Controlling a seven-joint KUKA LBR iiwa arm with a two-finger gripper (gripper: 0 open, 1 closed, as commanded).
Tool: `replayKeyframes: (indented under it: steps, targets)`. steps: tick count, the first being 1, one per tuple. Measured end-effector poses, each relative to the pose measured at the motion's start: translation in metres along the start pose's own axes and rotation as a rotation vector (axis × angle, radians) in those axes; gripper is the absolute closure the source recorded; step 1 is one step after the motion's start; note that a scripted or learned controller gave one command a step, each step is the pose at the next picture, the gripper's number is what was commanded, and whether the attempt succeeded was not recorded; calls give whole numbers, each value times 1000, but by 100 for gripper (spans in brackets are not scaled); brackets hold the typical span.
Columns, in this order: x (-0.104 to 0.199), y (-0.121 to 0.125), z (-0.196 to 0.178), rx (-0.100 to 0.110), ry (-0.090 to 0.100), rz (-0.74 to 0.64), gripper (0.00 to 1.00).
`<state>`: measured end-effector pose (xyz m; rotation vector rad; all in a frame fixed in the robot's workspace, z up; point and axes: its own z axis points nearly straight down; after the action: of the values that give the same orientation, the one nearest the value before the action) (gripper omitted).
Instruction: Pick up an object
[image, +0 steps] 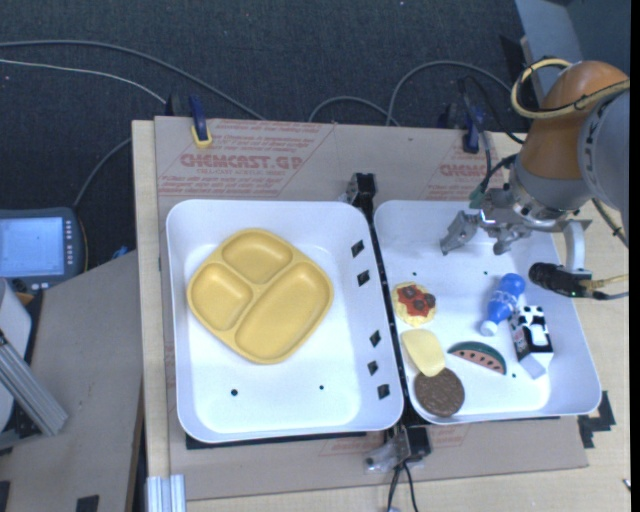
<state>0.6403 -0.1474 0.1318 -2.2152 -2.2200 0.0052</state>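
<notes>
Here the KUKA arm's claw (482, 232) hangs over the bare back corner of the right bin (580, 400), fingers spread wide, holding and touching nothing. The candidates lie nearer the front: a blue bottle (501, 302), a pizza slice (415, 303), a watermelon wedge (478, 357), a brown cookie (439, 392). A clean pick likely means centring over the bottle, which stands apart from its neighbours, and descending straight before closing

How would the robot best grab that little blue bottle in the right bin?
Probably from straight above, fingers closing across the narrow middle of the blue bottle. It lies flat and slanted, with bare bin floor on its left; the black-and-white item sits close on the other side, so the fit looks tight there.
</notes>
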Motion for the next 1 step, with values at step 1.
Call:
replayKeyframes:
  steps: [1]
  targets:
    - [1,-1,50,1,0,1,0]
